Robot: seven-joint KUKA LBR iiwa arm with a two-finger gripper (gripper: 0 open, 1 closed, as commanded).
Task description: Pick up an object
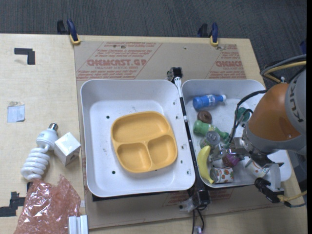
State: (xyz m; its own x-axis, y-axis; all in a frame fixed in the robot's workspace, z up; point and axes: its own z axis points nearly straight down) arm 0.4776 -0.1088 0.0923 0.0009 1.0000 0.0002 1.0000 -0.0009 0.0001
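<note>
Pale wood bench (39, 91), brown board (122, 60) under bins, grey floor (146, 4), perhaps carpet

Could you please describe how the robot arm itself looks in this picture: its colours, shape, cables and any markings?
The arm has a large rounded orange band with grey casing beside it, bearing part of dark lettering at the right edge. Thin dark and green cables run down along it toward the gripper, which is metallic grey. A yellow cable loops above the arm.
</note>
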